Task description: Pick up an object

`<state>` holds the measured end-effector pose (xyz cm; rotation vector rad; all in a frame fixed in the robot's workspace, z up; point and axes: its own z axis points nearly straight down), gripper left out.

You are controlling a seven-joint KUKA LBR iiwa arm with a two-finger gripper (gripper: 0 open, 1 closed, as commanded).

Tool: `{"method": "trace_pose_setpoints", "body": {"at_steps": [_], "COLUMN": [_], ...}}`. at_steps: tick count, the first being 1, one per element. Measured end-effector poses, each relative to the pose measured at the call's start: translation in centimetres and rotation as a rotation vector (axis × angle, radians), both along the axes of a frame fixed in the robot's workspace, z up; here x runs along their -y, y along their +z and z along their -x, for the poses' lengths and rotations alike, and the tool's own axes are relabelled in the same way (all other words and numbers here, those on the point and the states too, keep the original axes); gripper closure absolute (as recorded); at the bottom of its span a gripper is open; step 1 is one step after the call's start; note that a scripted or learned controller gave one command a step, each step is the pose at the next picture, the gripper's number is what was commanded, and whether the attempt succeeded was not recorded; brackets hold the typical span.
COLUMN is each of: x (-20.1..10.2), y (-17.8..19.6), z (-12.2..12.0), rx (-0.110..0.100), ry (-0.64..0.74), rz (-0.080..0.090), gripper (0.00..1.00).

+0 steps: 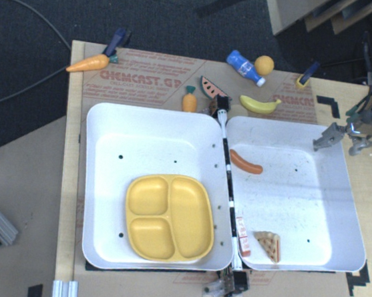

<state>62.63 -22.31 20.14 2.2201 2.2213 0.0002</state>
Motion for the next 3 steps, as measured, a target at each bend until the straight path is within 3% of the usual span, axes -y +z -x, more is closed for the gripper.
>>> {"method": "trace_pose_setpoints", "body": {"at_steps": [1, 2, 3], "x": [-6.3, -12.9, -10.3], "y": [-4.2, -11.7, -11.7], "z": [1.1, 2.5, -3.9], "rx": [-0.002, -0.002, -0.005], "ry": [0.001, 0.000, 0.000], "rz": [-0.002, -0.002, -0.001], "gripper": [0.00, 0.00, 0.00]}}
